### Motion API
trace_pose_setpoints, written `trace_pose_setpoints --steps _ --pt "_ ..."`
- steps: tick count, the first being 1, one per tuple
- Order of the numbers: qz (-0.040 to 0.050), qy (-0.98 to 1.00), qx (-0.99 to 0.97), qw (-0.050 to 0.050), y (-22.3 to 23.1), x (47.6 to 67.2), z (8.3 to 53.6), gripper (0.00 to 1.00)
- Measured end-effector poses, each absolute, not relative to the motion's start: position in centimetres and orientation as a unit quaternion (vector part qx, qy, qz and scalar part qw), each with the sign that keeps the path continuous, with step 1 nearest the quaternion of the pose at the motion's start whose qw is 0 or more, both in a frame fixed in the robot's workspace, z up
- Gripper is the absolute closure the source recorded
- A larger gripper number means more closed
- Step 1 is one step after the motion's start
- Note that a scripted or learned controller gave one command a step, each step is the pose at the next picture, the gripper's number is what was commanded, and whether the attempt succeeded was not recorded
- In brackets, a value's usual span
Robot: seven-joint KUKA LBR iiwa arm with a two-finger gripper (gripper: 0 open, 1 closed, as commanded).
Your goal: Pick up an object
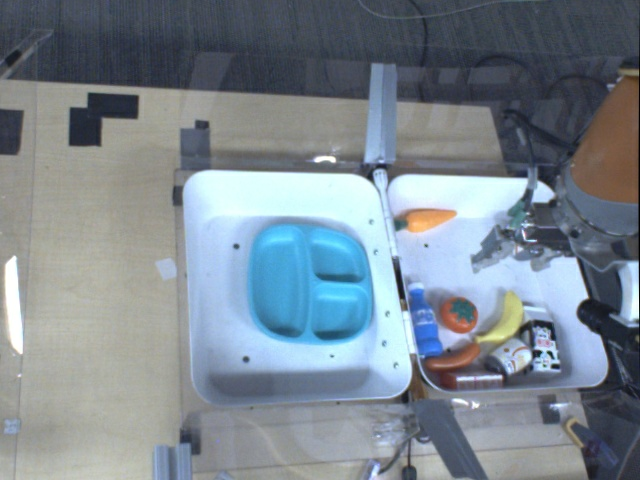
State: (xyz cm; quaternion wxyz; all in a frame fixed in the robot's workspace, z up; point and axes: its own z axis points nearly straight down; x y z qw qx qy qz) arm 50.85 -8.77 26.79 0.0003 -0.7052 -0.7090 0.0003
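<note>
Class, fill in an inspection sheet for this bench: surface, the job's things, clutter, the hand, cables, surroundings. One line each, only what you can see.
Surface: two white bins side by side; left bin, right bin.
Job's things: in the right bin, a carrot near the far left corner; a blue bottle, a tomato, a banana, a red sausage and a small black-and-white carton clustered at the near side.
Clutter: a blue divided tray in the left bin.
Hand: hand above the right bin, nothing between its fingers.
Cables: a thin cable on the dark floor.
Surroundings: wooden bench.
</note>
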Motion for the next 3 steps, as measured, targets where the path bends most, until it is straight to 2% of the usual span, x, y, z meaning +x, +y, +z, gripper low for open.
trace_pose_setpoints --steps 1,2,3 --pt "0.0006 -0.670 -0.743 0.001 -13.4 51.9 15.5 0.00" --pt "-0.0033 -0.665 -0.747 -0.003 -18.2 49.0 8.9 0.00" --pt "-0.0054 -0.666 -0.746 -0.005 -18.0 49.2 10.0 1.00"
